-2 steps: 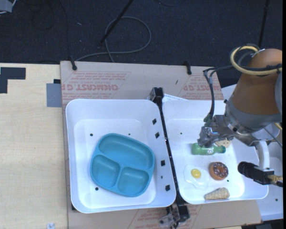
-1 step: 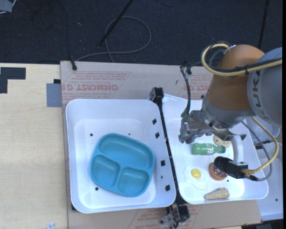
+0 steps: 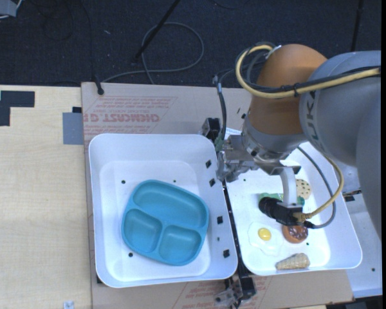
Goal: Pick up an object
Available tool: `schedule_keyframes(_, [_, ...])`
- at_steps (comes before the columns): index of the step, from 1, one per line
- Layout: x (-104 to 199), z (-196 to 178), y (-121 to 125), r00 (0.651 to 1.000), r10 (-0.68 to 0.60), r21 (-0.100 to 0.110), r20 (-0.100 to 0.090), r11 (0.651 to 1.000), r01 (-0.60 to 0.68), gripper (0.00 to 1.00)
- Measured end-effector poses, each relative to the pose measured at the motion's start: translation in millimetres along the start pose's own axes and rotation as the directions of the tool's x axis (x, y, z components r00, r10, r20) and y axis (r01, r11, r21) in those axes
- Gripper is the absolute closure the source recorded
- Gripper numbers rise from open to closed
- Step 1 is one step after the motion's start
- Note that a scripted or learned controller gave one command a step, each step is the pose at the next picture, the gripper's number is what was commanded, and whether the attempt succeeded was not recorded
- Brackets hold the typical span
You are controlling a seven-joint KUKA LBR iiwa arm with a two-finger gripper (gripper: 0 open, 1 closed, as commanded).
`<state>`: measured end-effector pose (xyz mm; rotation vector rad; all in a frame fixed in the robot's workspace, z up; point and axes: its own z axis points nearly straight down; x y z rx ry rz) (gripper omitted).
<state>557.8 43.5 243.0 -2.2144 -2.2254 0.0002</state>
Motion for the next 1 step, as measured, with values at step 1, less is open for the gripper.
schedule_keyframes(1, [44.0, -0.7, 33.1, 1.0, 0.001, -0.001, 0.0, 1.0, -0.001, 1.0])
